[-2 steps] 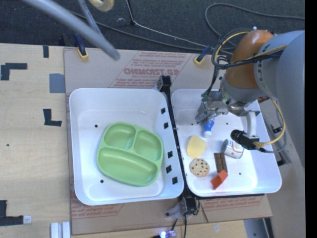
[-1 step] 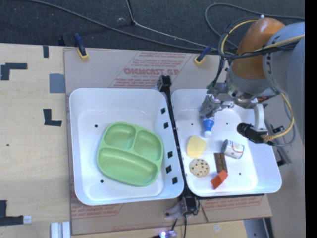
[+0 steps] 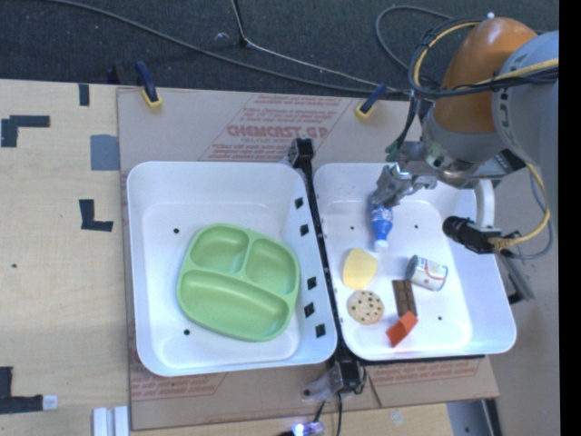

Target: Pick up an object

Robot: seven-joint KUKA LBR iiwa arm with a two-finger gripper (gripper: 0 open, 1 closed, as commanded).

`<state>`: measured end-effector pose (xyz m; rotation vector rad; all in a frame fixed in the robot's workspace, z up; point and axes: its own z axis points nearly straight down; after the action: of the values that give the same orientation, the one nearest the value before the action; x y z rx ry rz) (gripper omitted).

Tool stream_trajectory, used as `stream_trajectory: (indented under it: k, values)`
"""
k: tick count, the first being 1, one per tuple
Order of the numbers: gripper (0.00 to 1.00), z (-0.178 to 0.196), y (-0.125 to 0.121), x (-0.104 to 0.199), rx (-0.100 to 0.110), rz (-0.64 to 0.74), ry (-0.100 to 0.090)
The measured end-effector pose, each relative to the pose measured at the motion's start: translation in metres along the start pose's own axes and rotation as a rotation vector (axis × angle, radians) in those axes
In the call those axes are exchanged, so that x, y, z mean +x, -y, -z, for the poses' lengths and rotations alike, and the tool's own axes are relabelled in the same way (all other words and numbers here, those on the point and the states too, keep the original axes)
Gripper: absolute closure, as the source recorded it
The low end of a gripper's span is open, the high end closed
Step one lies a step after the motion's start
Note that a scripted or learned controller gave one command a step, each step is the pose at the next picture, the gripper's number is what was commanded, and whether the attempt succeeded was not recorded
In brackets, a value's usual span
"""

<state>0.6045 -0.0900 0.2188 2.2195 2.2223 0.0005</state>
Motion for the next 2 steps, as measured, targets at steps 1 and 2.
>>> stream_trajectory:
  k: [1, 2]
  values:
    - [1.00, -0.004, 0.001, 0.045, 0.002, 0.004, 0.000]
    - [1.00, -0.013, -0.002, 0.101, 0.003, 0.005, -0.001]
